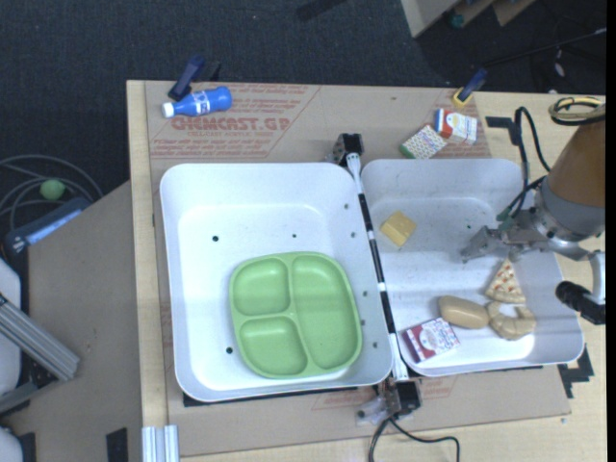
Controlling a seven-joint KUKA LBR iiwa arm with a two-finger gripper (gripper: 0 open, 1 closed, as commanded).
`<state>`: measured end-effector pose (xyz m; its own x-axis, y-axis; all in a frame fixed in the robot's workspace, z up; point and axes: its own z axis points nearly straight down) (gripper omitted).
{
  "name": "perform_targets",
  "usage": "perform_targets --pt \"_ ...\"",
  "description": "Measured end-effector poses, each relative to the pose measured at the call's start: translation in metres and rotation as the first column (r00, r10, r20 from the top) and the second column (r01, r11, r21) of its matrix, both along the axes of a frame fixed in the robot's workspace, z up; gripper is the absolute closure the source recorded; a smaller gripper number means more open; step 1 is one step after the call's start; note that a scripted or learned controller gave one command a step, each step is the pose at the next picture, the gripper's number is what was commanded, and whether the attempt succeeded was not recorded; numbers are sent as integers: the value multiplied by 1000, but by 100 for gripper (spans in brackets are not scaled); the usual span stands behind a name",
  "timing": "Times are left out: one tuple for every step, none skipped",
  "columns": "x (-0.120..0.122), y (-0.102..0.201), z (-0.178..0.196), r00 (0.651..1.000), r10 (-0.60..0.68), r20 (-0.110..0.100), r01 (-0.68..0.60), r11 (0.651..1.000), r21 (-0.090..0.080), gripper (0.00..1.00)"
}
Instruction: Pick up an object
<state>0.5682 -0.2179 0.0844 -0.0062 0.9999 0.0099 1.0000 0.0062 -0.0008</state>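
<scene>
Nearest the lens, one small red-and-white printed carton point(430, 340) is lying against the front wall of the right shallow white plastic bin point(452, 179). Four more items are sitting in that bin: one tan bread roll point(463, 311), one pale lumpy pastry piece point(512, 323) touching the roll's right end, one triangular pizza-slice toy point(504, 283) just behind them, and one yellow cheese-like block point(397, 228) well apart near the left wall.

One green three-compartment plastic plate point(293, 313) is resting flat in the left shallow white plastic bin point(192, 258). Two bins are standing side by side, touching along a black divider strip.

One two-finger gripper point(479, 247) is hanging over the right bin, its grey metal fingers spread apart with nothing between them, just behind the pizza slice. One grey arm with an orange band point(583, 166) is reaching in from the right.

Both bins are sitting on a brown cardboard-topped bench point(318, 114) bearing red lettering. One blue-and-white bottle point(197, 102) is lying at the rear left, and two small printed cartons point(439, 134) at the rear right. Dark carpet point(192, 17) is covering the floor behind.
</scene>
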Motion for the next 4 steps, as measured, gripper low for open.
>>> perform_targets --pt "-39 -1 0 1000 -2 -1 2 1000 -1 0" --pt "-53 -1 0 1000 -2 1 2 1000 -2 0" --pt "-54 -5 10 1000 -5 1 5 1000 -9 100" --pt "30 39 77 1000 -4 4 4 1000 -10 100"
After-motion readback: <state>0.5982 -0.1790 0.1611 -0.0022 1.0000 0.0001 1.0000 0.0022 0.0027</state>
